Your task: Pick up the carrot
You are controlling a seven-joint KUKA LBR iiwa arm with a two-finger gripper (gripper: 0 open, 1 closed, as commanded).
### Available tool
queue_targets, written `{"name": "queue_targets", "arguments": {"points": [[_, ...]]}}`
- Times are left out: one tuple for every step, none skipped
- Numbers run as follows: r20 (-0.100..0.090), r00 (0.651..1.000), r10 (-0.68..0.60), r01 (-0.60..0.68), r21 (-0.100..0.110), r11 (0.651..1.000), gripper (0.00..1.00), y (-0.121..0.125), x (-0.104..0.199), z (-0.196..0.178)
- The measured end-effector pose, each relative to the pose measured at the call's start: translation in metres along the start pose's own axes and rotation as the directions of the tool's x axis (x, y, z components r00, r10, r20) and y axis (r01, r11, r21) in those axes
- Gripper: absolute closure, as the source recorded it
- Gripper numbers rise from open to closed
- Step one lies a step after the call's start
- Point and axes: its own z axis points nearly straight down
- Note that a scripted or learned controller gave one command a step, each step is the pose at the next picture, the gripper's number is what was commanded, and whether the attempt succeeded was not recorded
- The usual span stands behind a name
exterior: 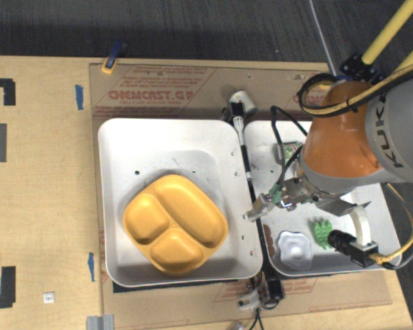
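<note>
Arm (344, 139) reaching steeply down over right bin (382, 260), gripper hidden beneath wrist, grip state unclear

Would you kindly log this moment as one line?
arm over right bin | green item in right bin | yellow tray in left bin

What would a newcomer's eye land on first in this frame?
First, the yellow three-compartment plastic tray lying in the left white bin. Next, the grey arm's orange band, looming over the right white bin. Beneath it in that bin sit a small green leafy piece and a white cup-like object.
</note>
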Motion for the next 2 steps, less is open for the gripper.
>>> {"name": "queue_targets", "arguments": {"points": [[0.003, 0.995, -0.103, 0.103, -0.004, 0.995, 0.00, 0.058, -0.076, -0.001], [0.000, 0.993, -0.116, 0.116, -0.001, 0.993, 0.00, 0.018, -0.010, 0.000]]}}
